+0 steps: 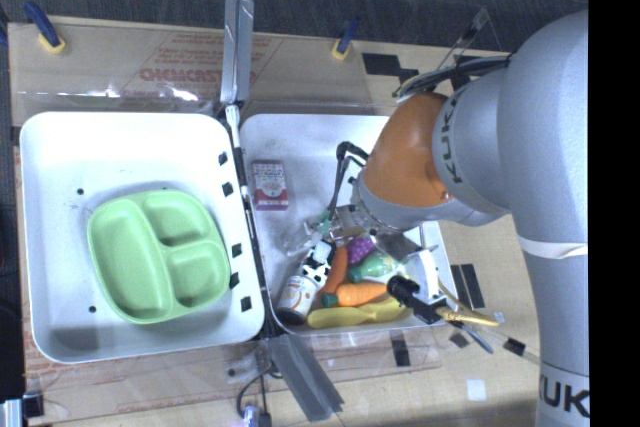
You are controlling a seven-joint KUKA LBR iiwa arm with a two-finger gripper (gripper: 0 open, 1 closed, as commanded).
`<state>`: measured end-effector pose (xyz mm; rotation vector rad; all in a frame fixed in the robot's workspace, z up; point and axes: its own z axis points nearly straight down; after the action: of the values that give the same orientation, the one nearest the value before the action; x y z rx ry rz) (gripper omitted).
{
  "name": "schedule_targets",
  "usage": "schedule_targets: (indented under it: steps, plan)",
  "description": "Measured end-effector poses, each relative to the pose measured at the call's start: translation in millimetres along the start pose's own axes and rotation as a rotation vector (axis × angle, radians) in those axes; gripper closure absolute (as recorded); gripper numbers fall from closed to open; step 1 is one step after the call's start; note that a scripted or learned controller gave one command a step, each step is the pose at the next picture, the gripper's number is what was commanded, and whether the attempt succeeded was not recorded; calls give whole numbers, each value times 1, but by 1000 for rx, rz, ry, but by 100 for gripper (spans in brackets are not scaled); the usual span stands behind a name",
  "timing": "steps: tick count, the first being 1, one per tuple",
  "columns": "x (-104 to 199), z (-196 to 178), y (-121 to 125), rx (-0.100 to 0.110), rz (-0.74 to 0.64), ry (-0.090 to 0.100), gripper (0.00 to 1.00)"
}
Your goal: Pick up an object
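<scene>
Gripper [345, 233] low right of centre, state indeterminable. Toy carrot [361, 294] below: likely light, stiff, slippery; grasp mid-body.

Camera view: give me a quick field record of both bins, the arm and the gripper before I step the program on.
left bin: green divided plate
right bin: small red-and-white carton lying apart; toy food heap near the front wall
heap: carrot, banana, purple grapes, cow-patterned item
arm: over the right bin
gripper: above the heap, nothing seen held
</scene>
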<state>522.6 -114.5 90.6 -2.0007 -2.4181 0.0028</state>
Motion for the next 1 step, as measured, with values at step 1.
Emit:
schedule_targets:
  steps: [1]
  plan:
    - [-1,-11,1,-4,-5,-2,100]
